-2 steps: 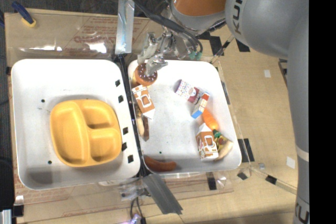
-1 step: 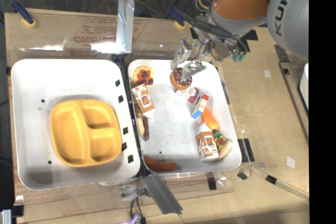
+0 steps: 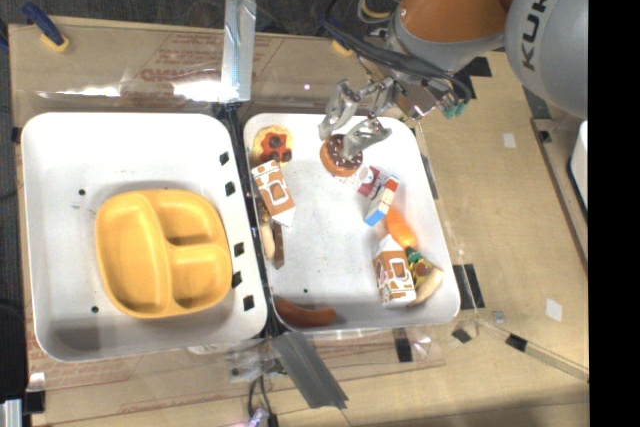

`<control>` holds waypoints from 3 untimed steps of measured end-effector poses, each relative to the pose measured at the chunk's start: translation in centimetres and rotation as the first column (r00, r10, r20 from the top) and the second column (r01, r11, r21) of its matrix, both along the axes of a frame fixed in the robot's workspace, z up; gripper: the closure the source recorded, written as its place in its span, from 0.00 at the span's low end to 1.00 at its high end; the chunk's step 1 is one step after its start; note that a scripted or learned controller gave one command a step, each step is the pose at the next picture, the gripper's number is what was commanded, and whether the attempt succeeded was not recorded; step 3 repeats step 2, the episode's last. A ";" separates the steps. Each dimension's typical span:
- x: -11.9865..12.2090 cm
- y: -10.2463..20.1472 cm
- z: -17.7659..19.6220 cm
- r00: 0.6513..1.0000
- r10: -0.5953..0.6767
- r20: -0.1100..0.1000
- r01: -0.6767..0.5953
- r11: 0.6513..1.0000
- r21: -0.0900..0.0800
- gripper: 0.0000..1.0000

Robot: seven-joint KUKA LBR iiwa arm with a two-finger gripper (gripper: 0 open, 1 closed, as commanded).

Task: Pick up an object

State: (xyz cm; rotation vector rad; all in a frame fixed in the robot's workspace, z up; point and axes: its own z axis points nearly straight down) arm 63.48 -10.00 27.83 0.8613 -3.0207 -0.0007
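A yellow plastic divided tray lay in the left white bin. At the right white bin's twelve o'clock, my metal gripper hung over a round brown doughnut-like toy; its grip I couldn't tell.

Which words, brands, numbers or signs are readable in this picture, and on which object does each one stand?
"KUKA": black letters on the grey arm, at the upper right.
Red print on the clear plastic sheet behind the bins: too blurred to read.
Printing on the small cartons in the right bin: too small to read.
The yellow divided plate in the left bin bears no text.
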 end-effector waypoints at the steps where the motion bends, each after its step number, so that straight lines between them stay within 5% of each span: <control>1: 2.3 -2.0 2.7 0.991 0.130 0.006 -0.130 0.991 -0.002 1.00; 2: 2.2 7.9 0.1 0.995 0.101 0.002 -0.101 0.995 0.001 1.00; 3: 2.2 7.9 0.1 0.995 0.101 0.002 -0.101 0.995 0.001 1.00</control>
